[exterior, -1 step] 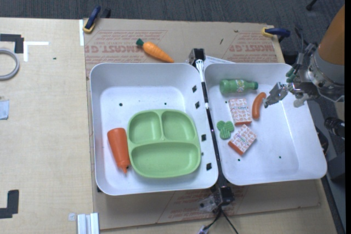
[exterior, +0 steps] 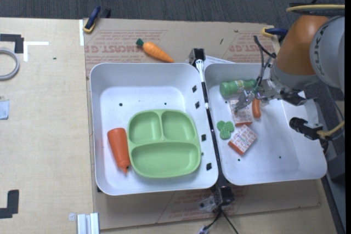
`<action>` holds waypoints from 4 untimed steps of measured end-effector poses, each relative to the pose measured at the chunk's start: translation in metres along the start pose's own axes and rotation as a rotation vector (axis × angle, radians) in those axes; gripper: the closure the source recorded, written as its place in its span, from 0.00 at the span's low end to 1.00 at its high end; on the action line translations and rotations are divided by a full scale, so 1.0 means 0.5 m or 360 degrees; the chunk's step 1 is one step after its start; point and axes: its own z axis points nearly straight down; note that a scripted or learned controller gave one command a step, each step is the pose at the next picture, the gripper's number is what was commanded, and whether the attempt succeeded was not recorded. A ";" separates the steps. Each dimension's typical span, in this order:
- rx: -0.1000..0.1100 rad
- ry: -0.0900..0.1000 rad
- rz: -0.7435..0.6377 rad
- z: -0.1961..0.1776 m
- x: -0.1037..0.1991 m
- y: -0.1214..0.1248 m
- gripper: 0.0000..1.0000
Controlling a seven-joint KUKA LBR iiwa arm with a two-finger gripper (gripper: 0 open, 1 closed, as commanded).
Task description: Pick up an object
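Reaching in from 3 o'clock, the grey arm with the orange band (exterior: 300, 46) places its two-finger gripper (exterior: 248, 100) low over the right white shallow bin (exterior: 285, 164), in that bin's 10 o'clock area. Whether the gripper is apart or together cannot be told; clutter masks the tips. Directly at the gripper lie a green plastic bottle on its side (exterior: 237, 86), a small orange cylinder (exterior: 256, 109) and a pale printed packet (exterior: 241, 116), all close together. Just toward 6 o'clock from these sit a small green leaf-shaped toy (exterior: 225, 129) and a red-and-white printed packet (exterior: 242, 140), the two near each other.

The left white shallow bin (exterior: 109, 85) contains a green three-compartment plastic plate (exterior: 163, 143), with an orange carrot-shaped toy (exterior: 118, 148) lying just beside the plate at its 9 o'clock edge.

Outside the bins, on the cardboard sheet (exterior: 115, 44), a second orange toy carrot with a green top (exterior: 154, 51) rests at 12 o'clock of the left bin.
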 end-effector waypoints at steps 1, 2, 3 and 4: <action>-0.0008 -0.0006 0.0004 -0.022 -0.003 0.002 1.00; -0.0007 -0.0006 0.0004 -0.022 -0.003 0.002 0.00; -0.0009 -0.0008 0.0007 -0.042 -0.004 0.003 1.00; -0.0009 -0.0008 0.0007 -0.042 -0.004 0.003 0.00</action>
